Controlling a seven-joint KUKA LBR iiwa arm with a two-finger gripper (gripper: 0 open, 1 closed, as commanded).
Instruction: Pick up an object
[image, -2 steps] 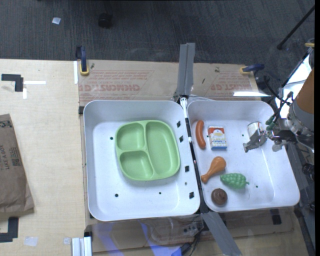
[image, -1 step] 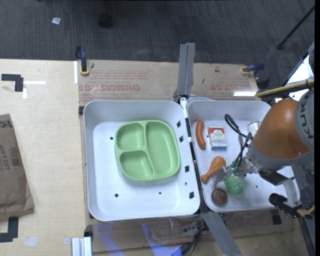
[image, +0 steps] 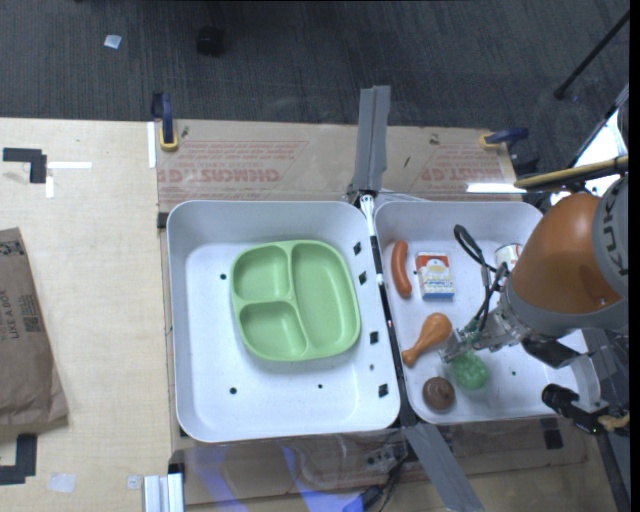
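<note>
A pale wooden tabletop (image: 90, 300) fills the left side, with a brown paper bag (image: 25, 330) lying on it. Printed cardboard (image: 260, 170) lies behind the bins. Dark carpet floor (image: 300, 50) spans the top.

A robot lab: two white bins (image: 190, 300) sit on a wood bench (image: 80, 300) with clamps (image: 165, 125), tape marks, cardboard (image: 240, 165) and dark carpet (image: 300, 50).

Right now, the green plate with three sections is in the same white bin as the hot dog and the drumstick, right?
Not quite. In the camera view, the green three-section plastic plate lies alone in the left white bin. The orange toy hot dog and the toy chicken drumstick are in the right white bin, beside it.
</note>
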